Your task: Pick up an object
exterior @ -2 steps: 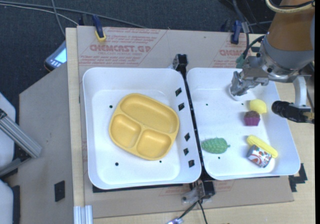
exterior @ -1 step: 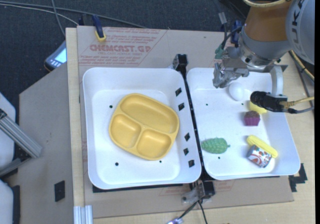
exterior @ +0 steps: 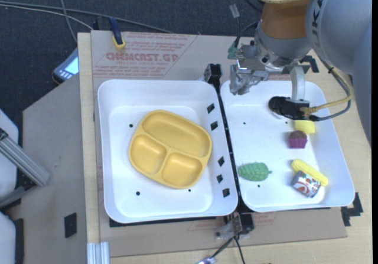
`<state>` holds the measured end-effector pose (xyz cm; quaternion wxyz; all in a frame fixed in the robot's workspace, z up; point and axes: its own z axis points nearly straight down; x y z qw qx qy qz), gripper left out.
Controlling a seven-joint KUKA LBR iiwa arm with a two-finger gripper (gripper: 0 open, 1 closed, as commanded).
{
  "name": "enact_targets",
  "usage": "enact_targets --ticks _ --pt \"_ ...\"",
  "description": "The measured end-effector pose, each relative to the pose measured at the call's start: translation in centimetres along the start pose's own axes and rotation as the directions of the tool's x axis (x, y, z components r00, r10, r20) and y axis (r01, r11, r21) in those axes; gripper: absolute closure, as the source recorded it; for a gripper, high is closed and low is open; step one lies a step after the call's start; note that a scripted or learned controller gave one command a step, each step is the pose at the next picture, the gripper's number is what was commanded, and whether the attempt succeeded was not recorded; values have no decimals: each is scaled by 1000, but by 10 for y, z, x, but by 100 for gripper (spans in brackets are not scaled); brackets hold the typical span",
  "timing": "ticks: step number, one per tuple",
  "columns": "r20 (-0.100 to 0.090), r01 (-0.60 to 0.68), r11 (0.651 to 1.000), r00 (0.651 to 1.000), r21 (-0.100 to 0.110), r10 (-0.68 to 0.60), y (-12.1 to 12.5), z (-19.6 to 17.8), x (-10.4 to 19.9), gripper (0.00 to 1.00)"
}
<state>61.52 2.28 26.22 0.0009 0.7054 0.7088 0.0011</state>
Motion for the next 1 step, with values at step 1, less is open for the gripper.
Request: enact_targets --ticks 1 --pt "0 0 1000 1000 1 0 18 10 42 100"
